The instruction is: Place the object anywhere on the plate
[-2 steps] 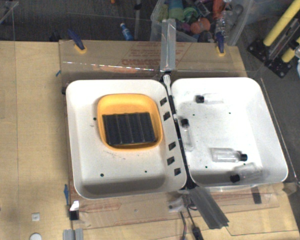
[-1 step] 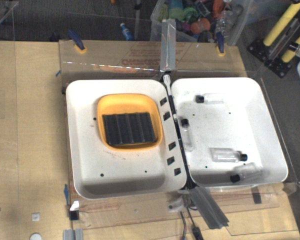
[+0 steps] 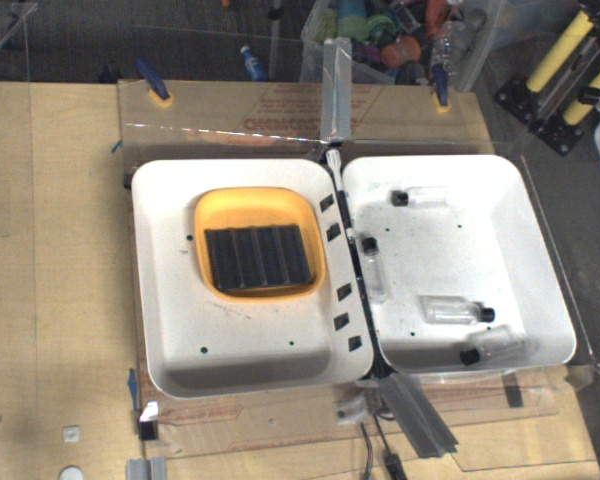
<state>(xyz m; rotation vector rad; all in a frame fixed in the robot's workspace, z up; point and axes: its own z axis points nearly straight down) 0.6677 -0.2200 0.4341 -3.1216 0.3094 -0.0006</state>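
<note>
Dark ridged block (image 3: 257,256) sits on the yellow plate (image 3: 212,211) — placement looks done; four clear vials (image 3: 457,312) lie in the right bin (image 3: 540,258).

The right bin (image 3: 520,268) shows whole from rim to rim, its right-hand edge in unbroken sight along its full length; the left bin (image 3: 165,268) beside it shows just as whole.
</note>
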